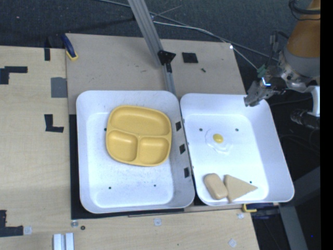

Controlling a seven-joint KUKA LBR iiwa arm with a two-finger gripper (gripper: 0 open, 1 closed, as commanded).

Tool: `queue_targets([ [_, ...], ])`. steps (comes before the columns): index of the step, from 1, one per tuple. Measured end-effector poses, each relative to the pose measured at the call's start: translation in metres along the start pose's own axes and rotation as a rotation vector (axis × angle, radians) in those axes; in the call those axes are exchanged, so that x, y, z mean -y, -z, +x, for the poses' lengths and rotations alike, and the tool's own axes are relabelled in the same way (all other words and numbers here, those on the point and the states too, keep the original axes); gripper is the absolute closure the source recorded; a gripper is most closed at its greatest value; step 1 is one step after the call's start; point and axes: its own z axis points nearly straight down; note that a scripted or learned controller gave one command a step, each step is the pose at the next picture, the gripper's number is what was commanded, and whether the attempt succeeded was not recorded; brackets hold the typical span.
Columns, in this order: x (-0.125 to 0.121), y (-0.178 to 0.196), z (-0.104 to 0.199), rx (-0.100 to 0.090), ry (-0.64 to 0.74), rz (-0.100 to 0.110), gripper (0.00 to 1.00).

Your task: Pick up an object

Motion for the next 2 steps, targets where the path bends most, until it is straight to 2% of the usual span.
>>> queue_targets([
  [1, 0.011, -0.019, 0.050, -0.002, 0.003, 0.008, 1.00],
  [2, 0.024, -0.015, 0.102, -0.002, 0.004, 0.006, 1.00],
])
